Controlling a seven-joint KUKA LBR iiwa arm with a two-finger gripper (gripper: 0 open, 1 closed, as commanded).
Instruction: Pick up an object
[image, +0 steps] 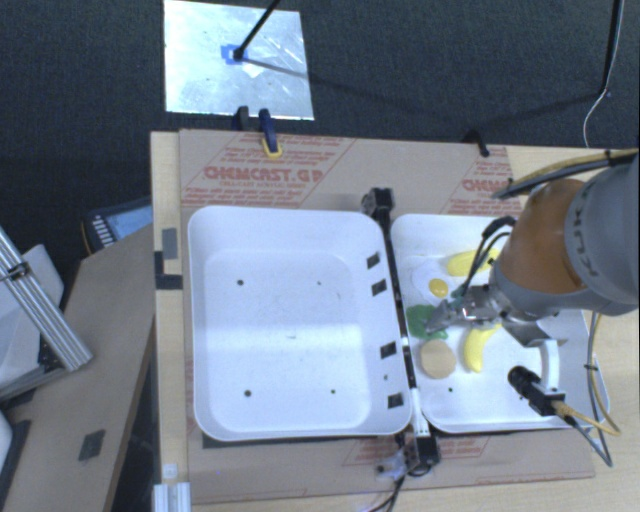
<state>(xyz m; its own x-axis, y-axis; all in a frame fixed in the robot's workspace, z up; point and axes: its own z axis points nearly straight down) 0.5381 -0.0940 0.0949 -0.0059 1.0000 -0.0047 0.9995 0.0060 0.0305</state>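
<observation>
A cardboard-topped bench (300, 165) holds two white bins. In the right bin (490, 405), the gripper (447, 315), grip state unclear, hovers with a round tan disc (437, 360) at its six o'clock.

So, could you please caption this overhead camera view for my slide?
KUKA arm lowers its claw among yellow, green and tan objects in the right bin.

Several small objects are clustered in the right bin: a flat green piece (418, 318) by the divider, a round tan disc (437, 359) below it, a curved yellow banana-shaped piece (477, 347) alongside, and another yellow piece (461, 263) higher up.
</observation>
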